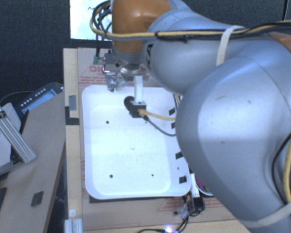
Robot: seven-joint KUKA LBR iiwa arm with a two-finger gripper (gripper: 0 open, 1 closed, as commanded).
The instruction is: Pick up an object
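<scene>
The grey arm (233,106) filled the right and upper part of the camera view, covering the ground to the right of the white bin (102,178). Its orange band (138,13) stood above the bin's far edge. The white bin lay on the tabletop (43,130), its floor showing four small dark dots and no loose item to pick up. The right-hand bin was almost wholly hidden behind the arm. An aluminium rail (7,130) lay left of the white bin. The pincer (123,84) hung over the bin's far edge; whether it was apart or together could not be told. A yellow cable (157,116) ran from a black fitting (133,107) just inside the far edge.
</scene>
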